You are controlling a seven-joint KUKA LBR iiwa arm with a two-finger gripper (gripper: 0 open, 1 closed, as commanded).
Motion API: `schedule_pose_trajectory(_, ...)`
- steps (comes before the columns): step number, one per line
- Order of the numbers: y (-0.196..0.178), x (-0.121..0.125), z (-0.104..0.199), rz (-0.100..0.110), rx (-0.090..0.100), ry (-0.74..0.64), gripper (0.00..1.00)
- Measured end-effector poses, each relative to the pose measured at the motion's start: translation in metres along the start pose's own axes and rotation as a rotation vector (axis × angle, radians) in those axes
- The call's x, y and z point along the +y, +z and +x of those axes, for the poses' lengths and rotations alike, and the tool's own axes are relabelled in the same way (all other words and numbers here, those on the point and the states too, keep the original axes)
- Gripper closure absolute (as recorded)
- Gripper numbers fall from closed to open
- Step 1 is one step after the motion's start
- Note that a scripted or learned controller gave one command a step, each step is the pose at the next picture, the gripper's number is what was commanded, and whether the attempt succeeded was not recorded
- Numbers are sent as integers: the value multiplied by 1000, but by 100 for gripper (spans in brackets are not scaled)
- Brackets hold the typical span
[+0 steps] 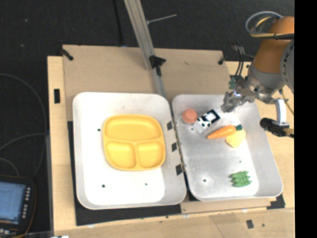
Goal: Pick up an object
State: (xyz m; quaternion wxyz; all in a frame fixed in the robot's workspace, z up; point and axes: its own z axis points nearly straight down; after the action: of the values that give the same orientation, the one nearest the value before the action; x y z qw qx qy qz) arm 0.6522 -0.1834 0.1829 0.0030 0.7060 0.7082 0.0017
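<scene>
- Camera view: gripper [229, 103] is seen at the far edge of the right bin [257, 182], hung low just beside the cow toy [208, 120]; nothing is seen between the fingers, and open vs closed can't be told.
- Pickable items are bunched in that bin's far half, w/in short reach: pink ball [189, 115], cow toy, carrot [221, 132] touching the lemon [236, 139].
- Green pod [240, 179] is set well apart, near corner.
- Left bin [89, 182] is taken up by a yellow tray [133, 142]; prob. not the target.
</scene>
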Motion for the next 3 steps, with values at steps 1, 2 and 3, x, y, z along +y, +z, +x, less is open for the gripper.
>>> schedule_pose_trajectory(1,-50,-4,-8,-1,-1,3,100)
schedule_pose_trajectory(2,-105,-2,-10,-1,-1,0,100)
schedule_pose_trajectory(3,-90,-10,40,6,1,-2,100)
